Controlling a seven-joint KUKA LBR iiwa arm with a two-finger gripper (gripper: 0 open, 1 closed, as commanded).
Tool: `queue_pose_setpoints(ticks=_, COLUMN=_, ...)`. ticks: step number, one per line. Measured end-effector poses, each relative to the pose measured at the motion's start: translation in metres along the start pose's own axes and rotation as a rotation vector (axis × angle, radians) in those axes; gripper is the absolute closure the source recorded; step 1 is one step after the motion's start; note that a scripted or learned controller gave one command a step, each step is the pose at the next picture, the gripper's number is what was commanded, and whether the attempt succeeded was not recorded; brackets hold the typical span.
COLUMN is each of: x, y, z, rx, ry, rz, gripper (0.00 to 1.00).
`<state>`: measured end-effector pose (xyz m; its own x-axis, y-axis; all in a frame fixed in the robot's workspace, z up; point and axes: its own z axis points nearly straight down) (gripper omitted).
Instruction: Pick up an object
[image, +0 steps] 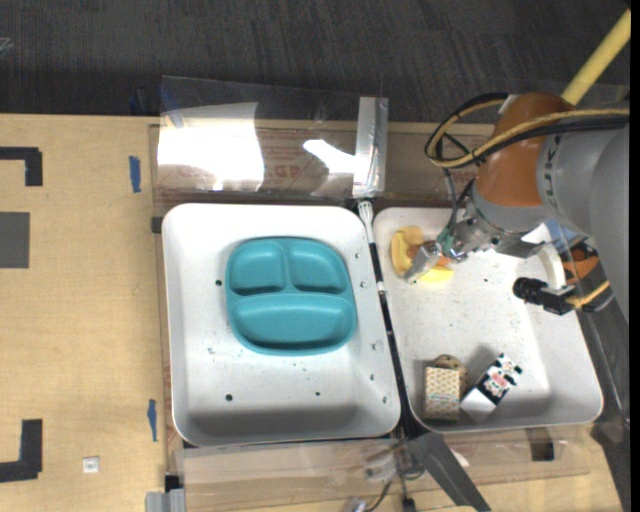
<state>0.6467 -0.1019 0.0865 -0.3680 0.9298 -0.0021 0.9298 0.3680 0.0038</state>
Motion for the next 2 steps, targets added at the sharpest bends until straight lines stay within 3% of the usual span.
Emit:
queue_pose_setpoints(ticks=1, x=0.0, y=-0.001, z=-0.01, rx=0.004, ry=0.0, rz=0.0, gripper=1.0)
queue_pose_setpoints(ticks=2, x=0.06, y=0.022, z=-0.1, rx=-0.002, ry=0.0, rz=0.266, gripper=1.0)
